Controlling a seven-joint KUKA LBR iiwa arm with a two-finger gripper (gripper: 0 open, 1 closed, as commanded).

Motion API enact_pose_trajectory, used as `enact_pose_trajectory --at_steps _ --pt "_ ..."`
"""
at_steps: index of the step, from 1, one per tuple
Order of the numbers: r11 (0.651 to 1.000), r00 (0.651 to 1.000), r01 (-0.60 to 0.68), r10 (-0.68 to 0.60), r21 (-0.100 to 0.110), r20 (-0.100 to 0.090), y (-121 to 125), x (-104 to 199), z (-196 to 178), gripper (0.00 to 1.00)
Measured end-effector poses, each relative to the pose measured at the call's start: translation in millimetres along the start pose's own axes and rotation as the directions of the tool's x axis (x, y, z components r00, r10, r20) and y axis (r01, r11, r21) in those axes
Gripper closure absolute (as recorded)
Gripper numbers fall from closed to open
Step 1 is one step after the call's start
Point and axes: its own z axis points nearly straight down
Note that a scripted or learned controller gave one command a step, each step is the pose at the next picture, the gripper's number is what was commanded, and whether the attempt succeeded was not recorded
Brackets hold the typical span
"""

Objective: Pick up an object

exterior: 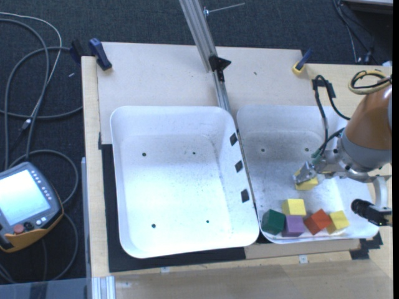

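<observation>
The arm [369, 129] is reaching in over the right-hand bin [274, 120], its orange band sitting above the grey wrist, and the gripper [305, 178] is hanging low over that bin's floor, a little toward its near half. A small yellow block [308, 182] is sitting right at the fingertips, and the fingers look to be closing around it, though from where I am standing I cannot tell whether it is lifted or resting on the bin floor. The other blocks are gathering along the near wall of the same bin: a green cube [273, 221] is lying closest to the divide between the bins, a purple cube [293, 225] is touching it, a yellow cube [295, 207] is sitting just behind the purple one, a red block [319, 221] is lying beside the purple, and another yellow cube [338, 220] is sitting just past the red. The left-hand bin [177, 179] is lying alongside, touching the right-hand bin.
</observation>
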Motion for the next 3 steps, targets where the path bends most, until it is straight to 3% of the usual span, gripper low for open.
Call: enact_pose_trajectory --at_steps 1,2,3 --pt "1.000 1.000 0.009 -0.009 0.002 -0.004 20.6 95.8 11.2 1.00" --pt "1.000 1.000 0.009 -0.009 -0.010 -0.001 79.4 176.3 -94.3 1.00" --pt "1.000 1.000 0.008 -0.008 0.001 -0.002 75.5 245.7 -88.6 1.00"
